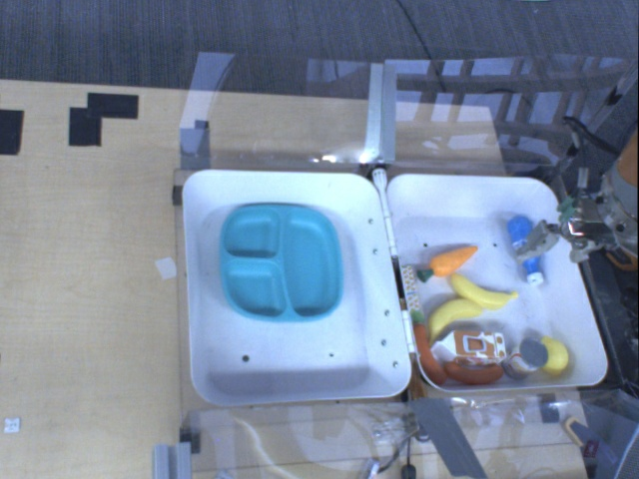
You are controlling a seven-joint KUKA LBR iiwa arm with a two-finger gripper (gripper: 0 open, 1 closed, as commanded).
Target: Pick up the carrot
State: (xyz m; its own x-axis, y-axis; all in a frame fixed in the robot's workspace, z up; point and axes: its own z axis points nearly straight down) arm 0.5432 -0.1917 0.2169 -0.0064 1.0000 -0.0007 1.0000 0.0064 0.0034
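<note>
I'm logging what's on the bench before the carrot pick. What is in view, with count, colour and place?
left bin: 1, white, left of centre
plate: 1, blue, three compartments, in the left bin
right bin: 1, white, beside the left bin
carrot: 1, orange, upper middle of the right bin
bananas: 2, yellow, just below the carrot
bottle: 1, blue with white cap, right of the carrot
sausage: 1, red-brown, bottom left of the right bin
cable: 1, black, on the floor behind
gripper: 1, metal, at the right bin's right edge, near the bottle
</note>
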